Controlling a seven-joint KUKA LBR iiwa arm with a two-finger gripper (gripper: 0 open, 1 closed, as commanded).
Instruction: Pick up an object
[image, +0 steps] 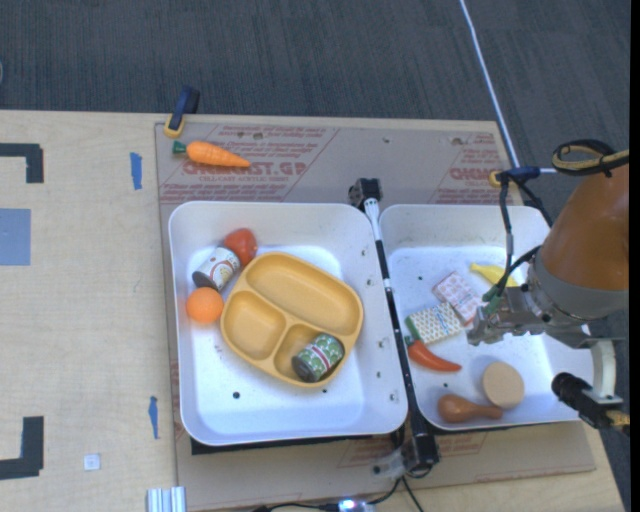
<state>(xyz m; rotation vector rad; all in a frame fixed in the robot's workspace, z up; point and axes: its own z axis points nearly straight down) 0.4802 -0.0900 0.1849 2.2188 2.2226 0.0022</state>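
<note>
Starting at the near edge, you've got the right bin (560, 415) w/ a brown drumstick-shaped toy (466, 407) lying along its front wall and a round tan disc (503, 383) just beside it, touching or nearly so. A red chili pepper (433, 358) lies a bit further back, near the bin's left wall. Behind that sits a small checkered packet (436, 323) and a red-and-white patterned packet (458, 292), side by side; a yellow banana-like piece (490, 273) lies just right of them. The gripper (497, 325) hangs over this bin, right of the packets, btw the yellow piece and the tan disc; you can't tell from this angle if it's released or clenched, and nothing is seen held. The arm's orange band (592, 235) fills the right side above it. In the left bin (200, 400) you see a yellow divided plate (300, 290) w/ a green-labelled can (319, 357) lying in its near compartment. An orange ball (205, 305) sits left of the plate, and a small bottle w/ a red end (226, 258) lies behind it. Farthest back, on the cardboard sheet (300, 165) over the tabletop (80, 330), lies a toy carrot (213, 154).
</note>
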